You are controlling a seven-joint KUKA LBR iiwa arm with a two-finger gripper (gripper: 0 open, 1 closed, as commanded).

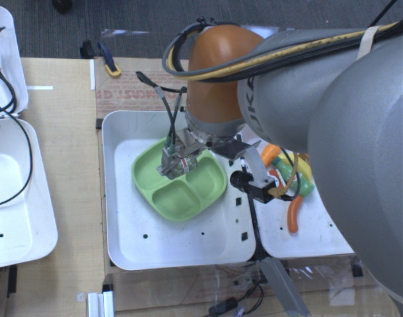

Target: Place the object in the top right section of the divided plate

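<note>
A green divided plate (pixel 178 200) lies tilted in the left white bin (pixel 125 236). My gripper (pixel 177 164) hangs low over the plate's upper part, near its right-hand section. Its metal fingers are seen end-on and I cannot make out anything between them. In the right bin (pixel 314 240) lies a heap of toy food: an orange carrot-like piece (pixel 270 153), a green piece (pixel 302 185), a yellow piece (pixel 304 168) and an orange-red sausage shape (pixel 293 215). The arm hides much of that bin.
The big grey arm with its orange band (pixel 218 78) covers the upper right of the bench. A white appliance with black cables (pixel 6 177) stands at the far left. Bare bin floor shows below the plate.
</note>
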